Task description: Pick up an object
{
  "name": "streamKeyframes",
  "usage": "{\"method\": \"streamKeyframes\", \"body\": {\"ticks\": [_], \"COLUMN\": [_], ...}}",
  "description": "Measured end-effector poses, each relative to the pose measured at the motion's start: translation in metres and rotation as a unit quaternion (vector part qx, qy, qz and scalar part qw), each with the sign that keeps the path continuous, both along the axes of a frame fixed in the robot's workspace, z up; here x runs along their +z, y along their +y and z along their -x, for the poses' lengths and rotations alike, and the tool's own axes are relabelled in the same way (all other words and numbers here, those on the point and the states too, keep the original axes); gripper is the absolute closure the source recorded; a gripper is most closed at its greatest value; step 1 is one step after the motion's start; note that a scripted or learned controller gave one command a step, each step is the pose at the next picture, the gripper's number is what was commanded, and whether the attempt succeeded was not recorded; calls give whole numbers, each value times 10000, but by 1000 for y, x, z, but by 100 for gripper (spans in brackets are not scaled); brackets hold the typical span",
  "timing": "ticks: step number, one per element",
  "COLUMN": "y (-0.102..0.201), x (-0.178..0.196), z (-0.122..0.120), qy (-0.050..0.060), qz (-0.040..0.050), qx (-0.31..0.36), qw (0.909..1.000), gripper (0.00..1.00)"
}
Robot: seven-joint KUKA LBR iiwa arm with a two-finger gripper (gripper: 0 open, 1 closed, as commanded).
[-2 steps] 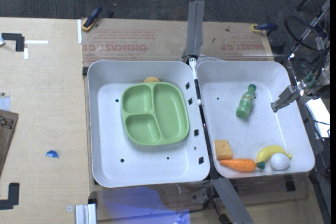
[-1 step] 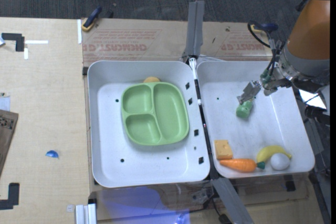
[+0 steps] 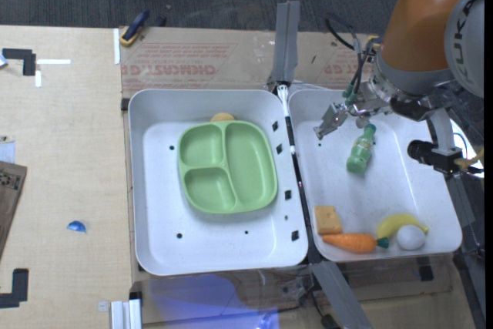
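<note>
Red print, seemingly "CHEMGAZ", stands upside down on the cardboard sheet [image 3: 196,58]; "KU" shows on the arm [image 3: 470,19].

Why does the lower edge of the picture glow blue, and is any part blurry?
In the camera view, a bluish patch of light falls below the left bin; its source is out of sight. The green tray and bottle look sharp, while the gripper appears slightly soft.

Arm enters from right, grey body with orange band above wrist, upper right of view. Wrist bent down and toward left. Gripper [image 3: 339,118] hangs low, fingers spread apart, pointing left-down, nothing between them.
</note>
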State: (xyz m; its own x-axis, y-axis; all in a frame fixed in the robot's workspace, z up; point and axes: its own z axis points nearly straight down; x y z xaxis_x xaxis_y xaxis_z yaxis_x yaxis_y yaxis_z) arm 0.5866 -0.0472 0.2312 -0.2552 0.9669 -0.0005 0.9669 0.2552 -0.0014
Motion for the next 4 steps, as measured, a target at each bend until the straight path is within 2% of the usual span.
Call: {"method": "streamKeyframes", "body": {"ticks": [1,2,3,4], "y": [-53,-105,-106,-57], "x": [-33,-140,-132,-13], "z": [14,-3,-3,-2], "qy": [14,-7,0,13], "qz": [-2,-4,-6,3], "qx": [-169,-49,-56,-1335], "qw": [9999,10000,10000,9910], "gripper": [0,0,100,100]}}
